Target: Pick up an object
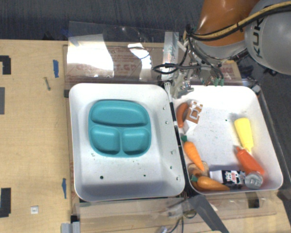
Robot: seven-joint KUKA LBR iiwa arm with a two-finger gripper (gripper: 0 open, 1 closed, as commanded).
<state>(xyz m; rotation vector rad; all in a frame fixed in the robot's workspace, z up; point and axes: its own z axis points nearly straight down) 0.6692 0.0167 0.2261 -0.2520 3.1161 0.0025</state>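
Approach step, nothing lifted yet. Gripper (184,87) sits low over the right bin's (269,125) back-left corner, arm reaching in from upper right, wrist pointing down. Jaws state: cannot tell, hidden in cabling. Nearest pick is the orange-brown item (183,111) just below; next move needs descent and closing on it.

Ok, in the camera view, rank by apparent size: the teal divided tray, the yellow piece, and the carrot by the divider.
1. Teal divided tray, left bin, clearly the largest.
2 and 3. Yellow piece and carrot, right bin: too alike in apparent length to rank; the yellow piece looks slightly thicker.
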